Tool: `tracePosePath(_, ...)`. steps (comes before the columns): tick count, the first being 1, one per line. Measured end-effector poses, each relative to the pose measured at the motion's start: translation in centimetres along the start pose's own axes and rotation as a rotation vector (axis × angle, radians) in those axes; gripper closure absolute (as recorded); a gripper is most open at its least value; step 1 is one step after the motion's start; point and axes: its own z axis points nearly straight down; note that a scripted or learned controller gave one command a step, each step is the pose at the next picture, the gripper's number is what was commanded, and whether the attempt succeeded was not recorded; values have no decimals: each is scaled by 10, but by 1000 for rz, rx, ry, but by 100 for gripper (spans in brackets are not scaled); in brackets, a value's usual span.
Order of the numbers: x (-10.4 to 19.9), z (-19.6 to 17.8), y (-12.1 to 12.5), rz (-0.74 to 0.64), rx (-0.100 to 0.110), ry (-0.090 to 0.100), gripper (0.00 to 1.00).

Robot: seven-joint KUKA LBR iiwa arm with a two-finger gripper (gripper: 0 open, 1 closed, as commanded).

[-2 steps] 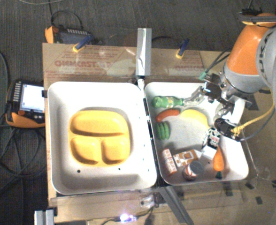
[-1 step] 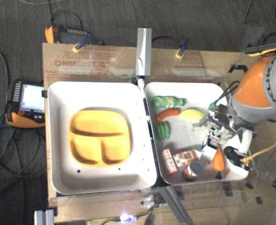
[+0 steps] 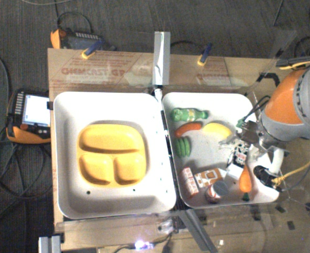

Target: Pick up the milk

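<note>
From my feed: yellow tray (image 3: 113, 153) in a white bin (image 3: 63, 157), green bottle (image 3: 188, 114), orange carrot (image 3: 244, 182) (green tip), brown-and-white milk carton (image 3: 208, 178).

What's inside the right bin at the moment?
The right bin holds a green bottle, a hot dog, a lemon, a green vegetable, a brown carton, a carrot. The arm covers its right edge.

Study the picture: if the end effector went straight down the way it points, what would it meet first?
Probably the small white carton lying just under the end effector, beside the carrot in the right bin. Depth is unclear from this slanted view, so bare bin floor is possible.
</note>
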Motion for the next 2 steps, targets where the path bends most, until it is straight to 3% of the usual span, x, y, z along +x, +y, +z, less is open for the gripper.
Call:
tracePosePath(1,4,24,9,-62,-8,16,0)
tracePosePath(2,0,20,10,-59,-11,10,100)
